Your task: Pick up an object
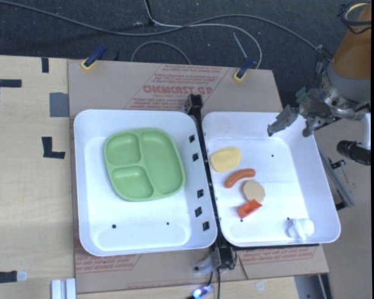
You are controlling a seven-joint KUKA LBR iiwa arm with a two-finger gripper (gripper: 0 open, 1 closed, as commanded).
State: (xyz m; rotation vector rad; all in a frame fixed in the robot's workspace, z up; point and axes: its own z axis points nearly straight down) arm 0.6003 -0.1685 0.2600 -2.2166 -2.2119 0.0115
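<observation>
Four food pieces, sausage among them, lie well apart from spread, empty fingers; cardboard reads "CHEMCAST GP".

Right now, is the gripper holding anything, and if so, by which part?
Nothing is held. The gripper hangs open over the right bin's far right corner, with nothing between its fingers. The food pieces, including the sausage, lie apart in the bin.

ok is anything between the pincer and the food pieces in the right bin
Nothing visible. The pincer hangs over the right bin at its far right corner; bare white floor separates it from the yellow piece and sausage.
</observation>
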